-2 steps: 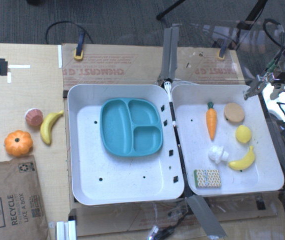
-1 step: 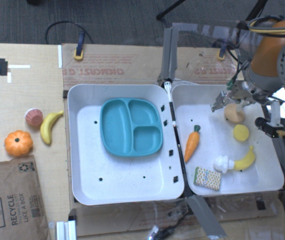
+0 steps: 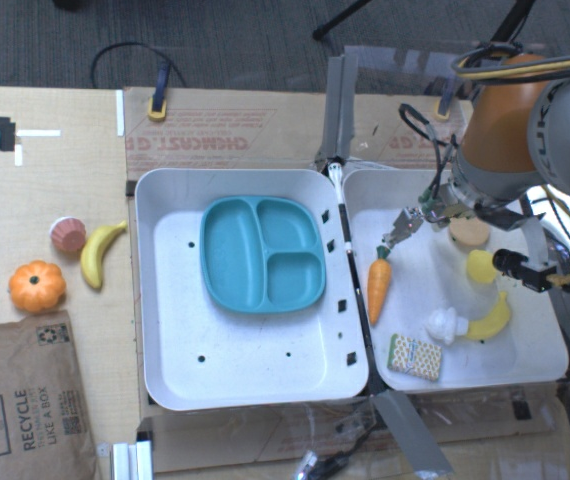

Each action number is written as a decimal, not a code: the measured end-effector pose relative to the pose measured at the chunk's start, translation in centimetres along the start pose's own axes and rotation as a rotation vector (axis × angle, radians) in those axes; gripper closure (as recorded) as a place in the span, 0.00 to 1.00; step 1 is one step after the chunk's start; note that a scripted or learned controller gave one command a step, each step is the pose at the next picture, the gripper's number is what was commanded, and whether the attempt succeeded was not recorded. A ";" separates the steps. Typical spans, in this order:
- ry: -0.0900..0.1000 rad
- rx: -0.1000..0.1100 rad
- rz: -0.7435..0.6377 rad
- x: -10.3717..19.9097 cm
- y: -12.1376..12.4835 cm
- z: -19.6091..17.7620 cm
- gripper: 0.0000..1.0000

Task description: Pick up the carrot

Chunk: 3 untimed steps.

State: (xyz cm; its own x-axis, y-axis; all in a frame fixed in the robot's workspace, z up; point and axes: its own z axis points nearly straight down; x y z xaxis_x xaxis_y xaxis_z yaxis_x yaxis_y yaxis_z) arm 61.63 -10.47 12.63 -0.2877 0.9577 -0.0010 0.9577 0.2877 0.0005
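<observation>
- The carrot (image 3: 378, 286) lies in the right bin (image 3: 525, 368), hard against that bin's left wall, its orange body running lengthwise along the wall and its green top pointing toward the far side.
- The end effector (image 3: 402, 230) hangs just beyond the carrot's green top and a little to its right, at the end of the grey arm (image 3: 565, 138) that slants in from the right; its fingers look slightly parted with nothing between them, and they do not touch the carrot.
- Farther right of the carrot, near the end effector's body, sits a round tan piece (image 3: 470, 233); a small yellow piece (image 3: 481, 267) lies just nearer than it.
- To the carrot's right, toward the near side, a white object (image 3: 445, 325) rests touching a yellow banana (image 3: 492, 318).
- Just nearer than the carrot's tip lies a speckled sponge-like block (image 3: 415, 357) with a green edge.
- Left of the carrot, across the shared wall, the left bin (image 3: 165, 298) holds a teal divided plate (image 3: 263, 253).
- Well left of the carrot, out on the worktop (image 3: 25, 188), are a second banana (image 3: 98, 252), a pinkish round item (image 3: 68, 235) touching it, and a small orange pumpkin (image 3: 37, 286); a brown paper bag (image 3: 25, 398) lies nearer than these.
</observation>
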 end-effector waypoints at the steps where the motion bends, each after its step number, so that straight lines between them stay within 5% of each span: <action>1: 0.001 0.001 -0.218 0.8 -4.9 3.5 0.00; 2: 0.000 -0.001 -0.213 0.7 -4.8 2.5 1.00; 3: 0.000 0.001 0.095 12.4 -2.1 -6.5 1.00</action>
State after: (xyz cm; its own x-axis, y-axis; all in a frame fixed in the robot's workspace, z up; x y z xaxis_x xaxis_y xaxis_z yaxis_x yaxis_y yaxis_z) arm 56.06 0.80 19.14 -0.1952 0.9808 -0.0005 0.9808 0.1952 -0.0005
